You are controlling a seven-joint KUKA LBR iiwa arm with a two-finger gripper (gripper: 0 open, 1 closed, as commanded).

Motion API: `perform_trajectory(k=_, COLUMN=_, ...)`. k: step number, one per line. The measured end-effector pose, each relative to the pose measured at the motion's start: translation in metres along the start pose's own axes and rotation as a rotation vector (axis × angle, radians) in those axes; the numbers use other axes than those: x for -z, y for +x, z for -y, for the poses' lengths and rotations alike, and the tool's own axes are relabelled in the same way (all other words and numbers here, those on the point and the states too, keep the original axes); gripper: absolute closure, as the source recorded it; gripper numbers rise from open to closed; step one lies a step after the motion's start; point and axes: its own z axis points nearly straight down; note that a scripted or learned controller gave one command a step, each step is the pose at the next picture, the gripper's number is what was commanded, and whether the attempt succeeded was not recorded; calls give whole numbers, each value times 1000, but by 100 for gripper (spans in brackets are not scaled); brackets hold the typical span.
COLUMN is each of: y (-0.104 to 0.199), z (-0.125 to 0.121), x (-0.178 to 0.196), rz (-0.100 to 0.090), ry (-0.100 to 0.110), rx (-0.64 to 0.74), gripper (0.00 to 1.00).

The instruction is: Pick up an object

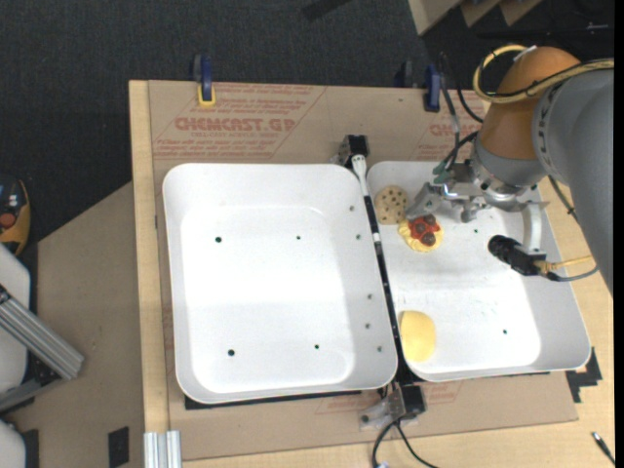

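Three small objects lie in the right bin point(546, 344). A yellow piece with red spots point(423, 233) rests in the upper left part of the bin. A round tan cookie point(391, 201) lies just left of it, near the divider. A pale yellow rounded lump point(417, 334) sits by the bin's front left corner. My gripper point(436, 206) hangs over the back of the right bin, directly above and slightly right of the yellow and red piece. Whether it touches that piece I cannot tell.
The left bin point(185, 291) stands beside the right one on a cardboard sheet point(253, 120). A black cable part point(509, 251) hangs from the wrist over the right bin. Blue clamps point(204, 74) hold the sheet's far edge.
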Motion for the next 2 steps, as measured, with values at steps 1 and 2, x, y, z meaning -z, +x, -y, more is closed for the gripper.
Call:
perform_trajectory(k=1, y=-4, z=-26, x=28, rz=0, ry=0, rx=0, gripper=0)
perform_trajectory(k=2, y=-36, z=-23, x=-5, rz=-1, ry=9, rx=-4, gripper=0)
